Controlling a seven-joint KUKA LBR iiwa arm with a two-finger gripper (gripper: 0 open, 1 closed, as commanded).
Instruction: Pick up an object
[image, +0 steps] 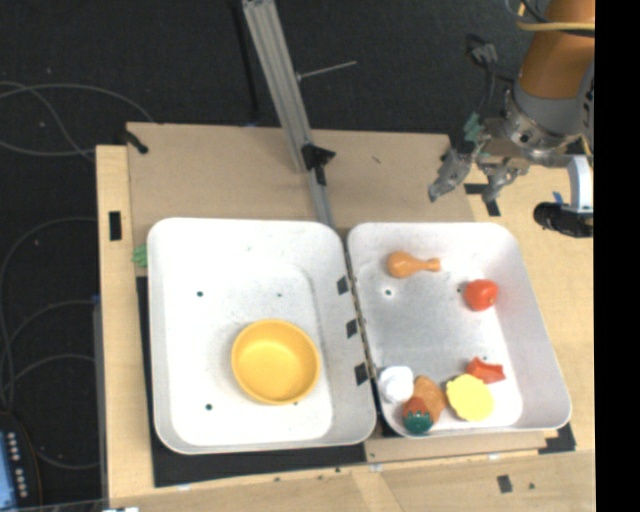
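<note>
One camera view to go through here, so it's taken from the top down. The gripper (470, 170) is seen hanging over the bare tabletop (220, 170) just past the far rim of the right bin (530, 310), up in the upper right of the frame. Nothing is pinched in it; the jaws look spread, with the dark fingers (445, 180) splayed out toward the left, though the angle makes that a bit hard to call for sure.

The relation that matters: everything pickable lies toward the camera from the jaws, down inside the right bin. The nearest candidate is reckoned to be the tan drumstick-shaped toy (412, 265), sitting near the bin's far edge, just in from the jaws. Its long axis runs roughly left-right, fat end left, thin end right, so a grip across the narrow neck is probably what's called for.

Further in, a red-orange piece (481, 294) is seen by the right wall, well apart from the drumstick. A cluster is crowded at the near edge: a white ball (396, 380), a yellow disc (469, 398), a small red bit (487, 371).

A yellow bowl (275, 361) is parked in the left bin (190, 270).
</note>
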